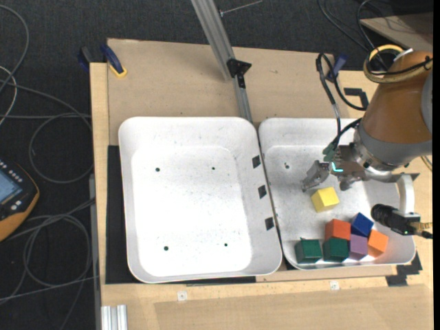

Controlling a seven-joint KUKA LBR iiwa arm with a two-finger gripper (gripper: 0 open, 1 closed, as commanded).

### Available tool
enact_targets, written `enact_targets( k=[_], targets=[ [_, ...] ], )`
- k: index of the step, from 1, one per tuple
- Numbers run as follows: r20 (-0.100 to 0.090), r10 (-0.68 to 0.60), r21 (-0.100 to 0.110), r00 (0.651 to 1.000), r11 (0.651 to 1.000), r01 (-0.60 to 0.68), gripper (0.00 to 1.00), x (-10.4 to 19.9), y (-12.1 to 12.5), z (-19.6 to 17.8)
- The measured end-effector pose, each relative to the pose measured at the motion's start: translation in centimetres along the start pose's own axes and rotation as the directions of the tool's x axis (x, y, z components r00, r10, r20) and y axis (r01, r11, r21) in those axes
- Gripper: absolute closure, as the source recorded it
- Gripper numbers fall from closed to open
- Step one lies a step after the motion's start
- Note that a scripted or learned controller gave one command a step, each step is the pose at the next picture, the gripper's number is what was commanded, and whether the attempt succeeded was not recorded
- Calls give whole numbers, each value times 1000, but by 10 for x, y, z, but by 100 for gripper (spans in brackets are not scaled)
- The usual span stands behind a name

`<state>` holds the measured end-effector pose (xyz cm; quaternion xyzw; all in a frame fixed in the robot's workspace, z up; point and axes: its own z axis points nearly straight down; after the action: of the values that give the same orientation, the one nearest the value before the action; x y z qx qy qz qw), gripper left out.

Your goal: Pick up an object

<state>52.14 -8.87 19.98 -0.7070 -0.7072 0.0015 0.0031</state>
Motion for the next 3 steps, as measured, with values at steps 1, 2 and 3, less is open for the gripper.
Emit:
enact_targets(
  k=[1, 2, 3],
  targets=[
    [1, 1, -6, 1000, 1000, -1, 0, 0, 1, -2],
    [0, 1, 2, 1000, 1000, -1, 0, -2, -7, 59],
    [7, 2, -20, 1000, 1000, -2, 0, -5, -2, 83]
  ],
)
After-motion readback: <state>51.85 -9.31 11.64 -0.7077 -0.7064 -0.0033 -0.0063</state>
